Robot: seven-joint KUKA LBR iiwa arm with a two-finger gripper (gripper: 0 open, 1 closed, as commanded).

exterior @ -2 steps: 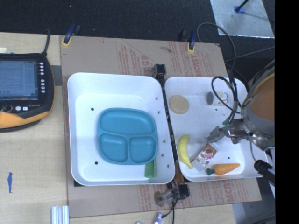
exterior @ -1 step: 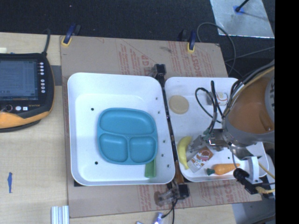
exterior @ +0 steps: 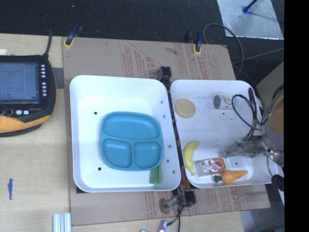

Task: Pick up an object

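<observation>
At the near edge of the right bin [exterior: 207, 87] you had an orange carrot [exterior: 233, 176] lying along the front wall, and touching it on its far side a small white packet with red print [exterior: 213, 166]. Just left of the packet a yellow banana [exterior: 189, 156] lay curved beside the bin's left wall. In the left bin [exterior: 82, 129] a green piece [exterior: 155, 175] leaned at the near wall, touching the blue 3-compartment plate [exterior: 131, 139] in the middle of that bin. The gripper [exterior: 240, 148] sat low over the right bin's right side, near the packet but apart from it; you could not tell how its fingers stood. Farther back lay a tan round disc [exterior: 185, 108] and a small grey cylinder [exterior: 221, 101]. On the desk [exterior: 34, 178] at the far left rested the control pendant [exterior: 24, 93].
</observation>
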